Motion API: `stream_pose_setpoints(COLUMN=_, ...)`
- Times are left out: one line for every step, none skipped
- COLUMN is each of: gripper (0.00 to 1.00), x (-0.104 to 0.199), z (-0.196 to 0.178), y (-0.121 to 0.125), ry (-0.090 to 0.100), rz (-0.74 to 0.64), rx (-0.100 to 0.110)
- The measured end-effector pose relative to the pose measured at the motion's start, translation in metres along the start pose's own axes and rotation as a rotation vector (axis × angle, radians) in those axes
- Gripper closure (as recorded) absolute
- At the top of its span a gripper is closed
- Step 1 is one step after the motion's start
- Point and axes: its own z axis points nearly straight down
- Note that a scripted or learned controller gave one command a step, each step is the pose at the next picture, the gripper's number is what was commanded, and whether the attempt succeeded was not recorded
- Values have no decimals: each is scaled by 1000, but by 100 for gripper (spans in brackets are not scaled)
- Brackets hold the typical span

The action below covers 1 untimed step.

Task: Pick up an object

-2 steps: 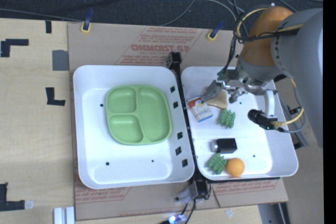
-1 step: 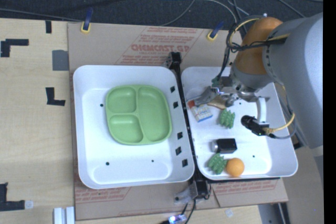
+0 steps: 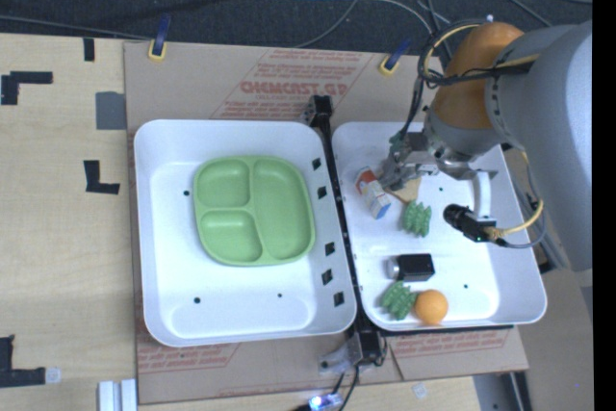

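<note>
1. While the gripper [image 3: 397, 170] is hovering low over the upper left part of the right bin [image 3: 520, 298], the nearest candidate to pick is lying just below and left of it: a small red, white and blue object [image 3: 373, 192], close to the divider between the two bins.
2. Doing this step well, as I judge it, is a matter of centring the fingertips over that small object before closing, and descending straight so it is not being pushed against the bin wall.
3. Whether the gripper is grasping anything cannot be told; its tip is overlapping the object in this slanted view, and nothing is plainly showing between it.
4. Moving outward, a small green leafy piece [image 3: 417, 218] is sitting just right of and below the small object, near the middle of the bin.
5. Further toward the lower part of the frame, a black block [image 3: 414, 267] is lying apart from both, and below it a second green piece [image 3: 397, 299] is touching an orange ball [image 3: 431, 306] near the bin's lower edge.
6. Across the divider, the left bin [image 3: 164, 294] is holding a green divided plate [image 3: 254, 210], well apart from the gripper and not needed for this pick.
7. One risk I am judging: the object is crowded by the leafy piece, so a wide approach could be nudging both.
</note>
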Motion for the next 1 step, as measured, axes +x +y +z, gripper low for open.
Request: stream_pose_setpoints(gripper=100, x=7, z=-44, y=0, ry=0, rz=1, rx=12)
